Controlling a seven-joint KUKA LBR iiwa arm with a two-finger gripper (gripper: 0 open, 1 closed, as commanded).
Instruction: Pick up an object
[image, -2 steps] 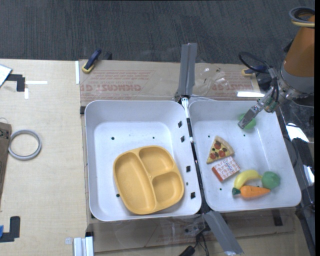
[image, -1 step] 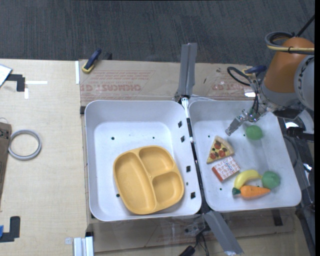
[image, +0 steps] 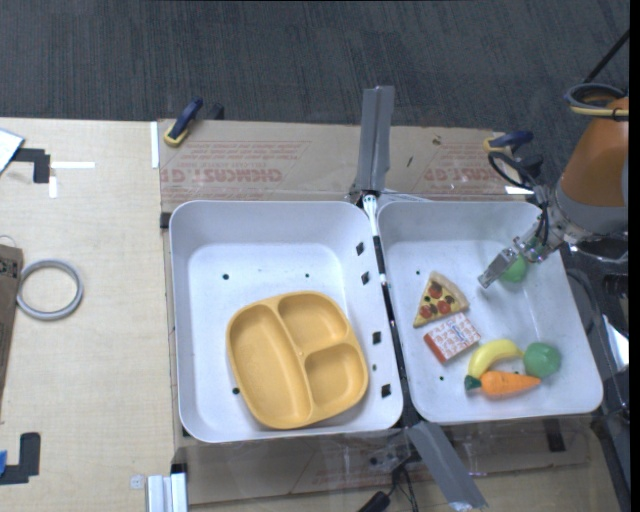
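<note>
Two white bins sit before us. Nearest in the right bin (image: 420, 385) we see an orange toy carrot (image: 508, 384), then a yellow banana (image: 494, 353). Farther right, our two-finger gripper (image: 503, 266) pinches a small green object (image: 514, 268) between narrow fingers.

Floor: dark grey carpet (image: 250, 50) across the top of the frame.
Table: pale wood surface (image: 90, 240) at the left.
Cardboard: brown printed sheet (image: 250, 160) under the bins, upper centre.
Tape roll: grey ring (image: 47, 289) at the left edge.
Light: even, soft shadows.
</note>
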